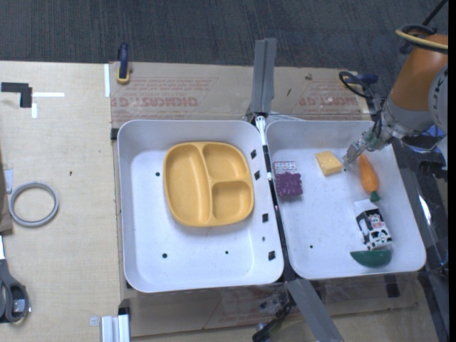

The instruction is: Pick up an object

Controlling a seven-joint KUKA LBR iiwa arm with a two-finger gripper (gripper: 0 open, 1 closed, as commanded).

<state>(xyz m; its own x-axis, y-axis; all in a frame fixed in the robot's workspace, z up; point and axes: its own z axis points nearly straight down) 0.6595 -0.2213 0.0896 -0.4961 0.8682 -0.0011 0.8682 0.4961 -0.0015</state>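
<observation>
Gripper (354, 152) hovers between one sponge (328, 163) and one carrot (368, 175), its opening impossible to tell; one yellow plate (209, 184) fills the left bin (142, 262) on the wooden tabletop (57, 120).

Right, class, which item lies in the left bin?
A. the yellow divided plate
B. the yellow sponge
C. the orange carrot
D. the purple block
A: the yellow divided plate sits alone in the left bin, while the purple block, carrot and sponge lie in the right bin.

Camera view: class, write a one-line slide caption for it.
Gripper hovers between sponge and carrot in the right bin; yellow plate fills the left bin.
</observation>
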